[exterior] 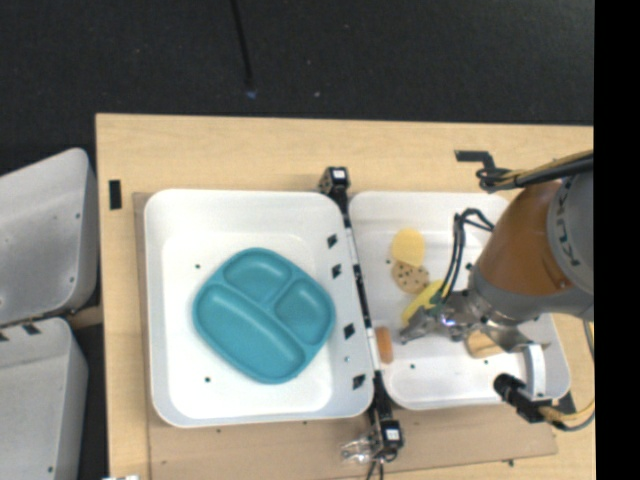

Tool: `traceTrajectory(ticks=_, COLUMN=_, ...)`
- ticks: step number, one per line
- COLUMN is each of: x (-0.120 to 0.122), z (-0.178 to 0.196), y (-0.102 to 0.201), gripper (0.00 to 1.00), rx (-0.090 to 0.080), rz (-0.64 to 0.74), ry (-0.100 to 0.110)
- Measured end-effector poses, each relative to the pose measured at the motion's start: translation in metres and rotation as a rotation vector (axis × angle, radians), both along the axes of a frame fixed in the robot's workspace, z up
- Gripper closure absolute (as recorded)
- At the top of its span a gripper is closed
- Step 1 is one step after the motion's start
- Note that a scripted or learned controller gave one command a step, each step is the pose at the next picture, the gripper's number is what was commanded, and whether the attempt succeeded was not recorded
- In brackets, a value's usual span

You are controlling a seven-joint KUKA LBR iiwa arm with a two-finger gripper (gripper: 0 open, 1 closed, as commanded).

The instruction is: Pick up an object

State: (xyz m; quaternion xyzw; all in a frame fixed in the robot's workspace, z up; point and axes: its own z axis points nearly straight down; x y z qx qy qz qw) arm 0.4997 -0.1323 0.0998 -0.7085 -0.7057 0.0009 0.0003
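**Grey arm low over the right bin, hand among small objects**

Grey and orange, the arm (pixel 535 253) reaches in from the right and hangs over the right bin (pixel 440 388). Its hand (pixel 425 326) sits low near the middle of that bin, pointing toward the divider between the two bins. Whether the hand is open or closed cannot be told; the metal parts there are small and blurred, and nothing is clearly seen gripped.

Several small things lie in the right bin. A pale yellow piece (pixel 407 243) rests toward the far side of the bin, and just below it, touching or nearly so, is a round brown speckled piece (pixel 408 275) like a cookie. A yellow elongated object (pixel 424 299) lies tilted just beside the hand, between the cookie-like piece and the wrist. A small orange piece (pixel 383 345) lies close to the left wall of this bin, near the divider. A tan block (pixel 483 345) shows partly from under the arm on the near right.

In the left bin (pixel 170 388) a teal divided plate (pixel 263 314) lies flat near the centre, apart from the walls. Both bins rest side by side on the light wooden table (pixel 250 148).
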Motion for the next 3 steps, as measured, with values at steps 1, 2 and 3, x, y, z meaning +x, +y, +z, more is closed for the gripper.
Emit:
traceTrajectory(ticks=1, x=0.001, z=0.011, y=-0.001, gripper=1.0, rx=0.0, rz=-0.007, ry=-0.004)
traceTrajectory(ticks=2, x=-0.005, z=0.072, y=-0.002, gripper=1.0, rx=-0.001, rz=-0.001, ry=-0.009)
traceTrajectory(ticks=3, x=-0.002, z=0.123, y=-0.003, gripper=1.0, rx=-0.002, rz=0.006, ry=-0.01)
